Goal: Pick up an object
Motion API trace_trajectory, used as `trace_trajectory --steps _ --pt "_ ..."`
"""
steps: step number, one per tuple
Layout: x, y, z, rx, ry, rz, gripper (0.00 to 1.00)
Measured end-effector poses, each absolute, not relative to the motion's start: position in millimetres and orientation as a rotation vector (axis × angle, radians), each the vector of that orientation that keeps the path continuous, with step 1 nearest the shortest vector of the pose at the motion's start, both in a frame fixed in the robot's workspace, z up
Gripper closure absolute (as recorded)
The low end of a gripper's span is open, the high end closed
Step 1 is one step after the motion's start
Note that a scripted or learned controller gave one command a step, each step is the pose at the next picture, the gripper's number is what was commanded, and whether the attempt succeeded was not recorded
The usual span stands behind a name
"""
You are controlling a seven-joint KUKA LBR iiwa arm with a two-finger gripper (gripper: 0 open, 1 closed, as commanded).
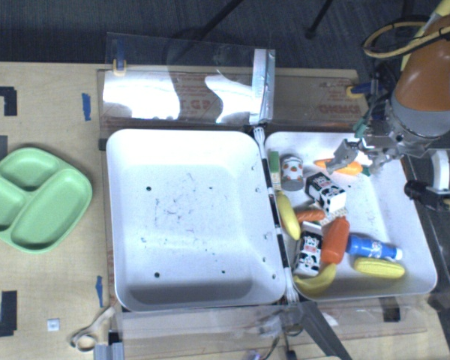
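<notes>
The right bin (pixel 405 201) holds several small things. Among them are a small can (pixel 290 169), a black-and-white cube (pixel 330 193), a yellow banana (pixel 288 214), an orange cylinder (pixel 334 240), a cow-patterned carton (pixel 309 253), a blue tube (pixel 371 247) and a yellow piece (pixel 379 267). An orange item (pixel 343 166) lies at the back of this bin. My gripper (pixel 360 154) hovers over the bin's back right, just above that orange item. Its fingers are spread, with nothing between them.
The left bin (pixel 184 137) sits beside the right one, and they share a middle wall. A green divided plate (pixel 34 199) rests on the bench at far left. A clear plastic sheet (pixel 187 88) stands behind the bins. Cables hang at the upper right.
</notes>
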State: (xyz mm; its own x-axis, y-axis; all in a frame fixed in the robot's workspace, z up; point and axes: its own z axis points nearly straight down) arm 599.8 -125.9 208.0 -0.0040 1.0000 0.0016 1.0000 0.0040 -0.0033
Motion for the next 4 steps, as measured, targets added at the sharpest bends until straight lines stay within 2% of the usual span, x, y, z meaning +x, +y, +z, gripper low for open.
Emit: trace_trajectory --steps 1,2,3,4 --pt "667.1 -169 135 -2.185 -2.258 0.001 0.00" --pt "667.2 -190 85 -1.995 -2.414 0.001 0.00" --pt "659.4 -167 85 -2.009 -2.415 0.000 0.00" --pt "659.0 -167 93 -2.003 -2.413 0.005 1.00"
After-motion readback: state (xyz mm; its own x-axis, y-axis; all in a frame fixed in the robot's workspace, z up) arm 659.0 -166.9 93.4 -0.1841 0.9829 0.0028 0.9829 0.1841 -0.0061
